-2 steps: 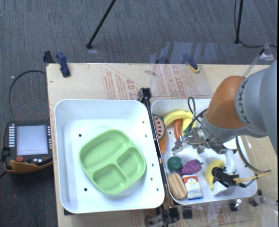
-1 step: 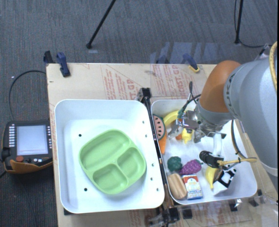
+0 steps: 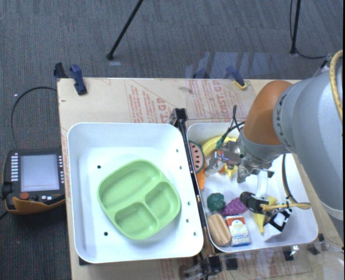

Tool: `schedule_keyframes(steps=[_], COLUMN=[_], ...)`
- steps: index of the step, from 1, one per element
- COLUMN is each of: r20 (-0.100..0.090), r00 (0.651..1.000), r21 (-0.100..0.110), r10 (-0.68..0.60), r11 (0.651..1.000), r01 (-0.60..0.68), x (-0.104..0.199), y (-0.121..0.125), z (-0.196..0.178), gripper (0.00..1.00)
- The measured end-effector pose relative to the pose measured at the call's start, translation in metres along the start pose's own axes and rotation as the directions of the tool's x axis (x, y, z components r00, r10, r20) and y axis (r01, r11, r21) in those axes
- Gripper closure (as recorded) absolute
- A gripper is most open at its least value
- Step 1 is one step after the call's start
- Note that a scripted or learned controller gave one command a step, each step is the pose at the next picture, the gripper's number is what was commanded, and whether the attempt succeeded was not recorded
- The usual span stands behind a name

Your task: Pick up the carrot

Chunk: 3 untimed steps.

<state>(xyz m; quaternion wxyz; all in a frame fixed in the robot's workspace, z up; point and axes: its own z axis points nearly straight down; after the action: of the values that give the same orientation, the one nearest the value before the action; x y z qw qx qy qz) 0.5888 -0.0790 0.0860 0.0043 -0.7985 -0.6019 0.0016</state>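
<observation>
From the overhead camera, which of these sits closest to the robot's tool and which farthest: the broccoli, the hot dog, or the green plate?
Measured from the tool in the right bin:
1. Broccoli, just below the tool in the same bin.
2. Hot dog, farther down near that bin's front edge.
3. Green plate, over in the left bin, farthest away.

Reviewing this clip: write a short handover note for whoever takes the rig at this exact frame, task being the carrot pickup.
Pincer: low over the right white bin, among the toy food; whether it is open or shut cannot be seen.
Orange carrot: partly visible at the right bin's left wall, beside the watermelon slice.
Left white bin holds the green divided plate.
Done: nothing confirmed.
Left: grasp and lift the carrot.
</observation>
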Motion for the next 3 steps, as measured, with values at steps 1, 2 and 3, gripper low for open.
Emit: schedule_keyframes(steps=[1,2,3], r20=[0.001,0.003,0.002], r00=[0.948,1.000,0.999], r21=[-0.004,-0.008,0.000], r10=[0.319,-0.017,-0.052], r11=[0.948,1.000,0.999], r01=[-0.319,0.017,0.052], x=[-0.024,-0.065,-0.095], y=[0.038,0.067,-0.006], z=[-0.001,-0.003,0.000], gripper=[0.00,0.00,0.00])
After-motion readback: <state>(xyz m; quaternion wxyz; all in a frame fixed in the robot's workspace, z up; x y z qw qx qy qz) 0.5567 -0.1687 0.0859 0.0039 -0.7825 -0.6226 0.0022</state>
